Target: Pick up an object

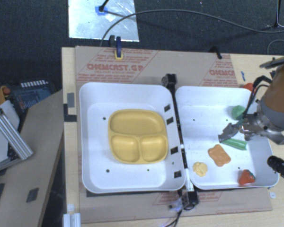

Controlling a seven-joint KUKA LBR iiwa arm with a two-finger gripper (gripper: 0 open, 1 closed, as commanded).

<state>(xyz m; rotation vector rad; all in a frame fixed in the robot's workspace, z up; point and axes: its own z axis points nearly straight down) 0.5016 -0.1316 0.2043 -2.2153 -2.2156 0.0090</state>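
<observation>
Over the right bin's (199,98) right-hand side, the KUKA arm's gripper (232,134) hangs low, its dark fingers pointing toward the bin's middle; whether they are spread or closed cannot be told from this angle, and nothing is plainly seen between them. Just beneath and beside the fingertips lies a long green piece (236,144), slanted across the white floor toward the bin's right edge. A rounder green object (237,111) sits just above the gripper, near the right wall and partly behind a black cable on the arm.

Toward the bin's front edge, an orange, bread-like slab (219,155) lies just left of the long green piece. A small pale yellow lump (199,169) rests near the front left corner, beside the divider between the bins. A red-orange object (246,177) sits in the front right corner.

The arm (279,108), grey with an orange-brown section above the wrist, reaches in from the right edge of the bench.

The left bin (92,126) holds a yellow divided plate (136,136) at its centre, with one long compartment toward the back and two smaller ones toward the front. Both bins rest side by side on a brown cardboard sheet (132,63) printed with red lettering.
</observation>
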